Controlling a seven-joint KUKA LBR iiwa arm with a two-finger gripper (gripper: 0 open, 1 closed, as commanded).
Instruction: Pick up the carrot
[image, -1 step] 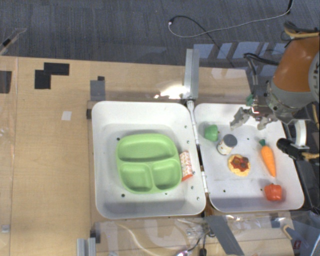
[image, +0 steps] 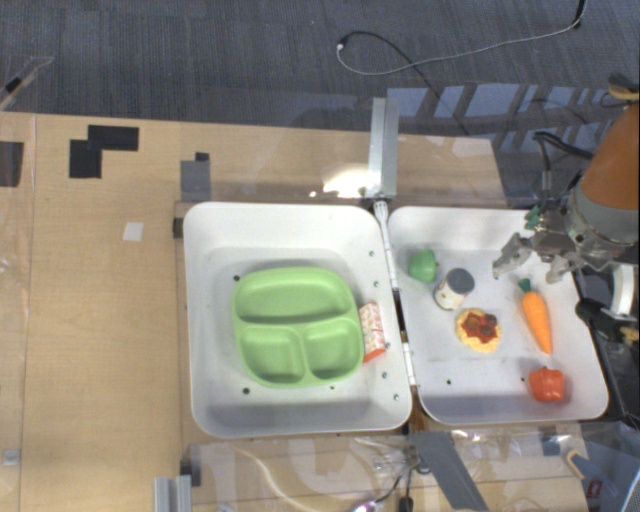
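- The carrot (image: 538, 321) lies on the floor of the right bin (image: 440, 395) near its right wall; orange body, green top.
- Its long axis runs roughly up and down the view, leafy end up, tip down and slightly right.
- The gripper (image: 532, 258) hangs just above the leafy end, fingers spread wide, nothing between them.
- So the carrot lies just below the hand in the view; the likely next move is a short shift along its length toward mid-body, then down.
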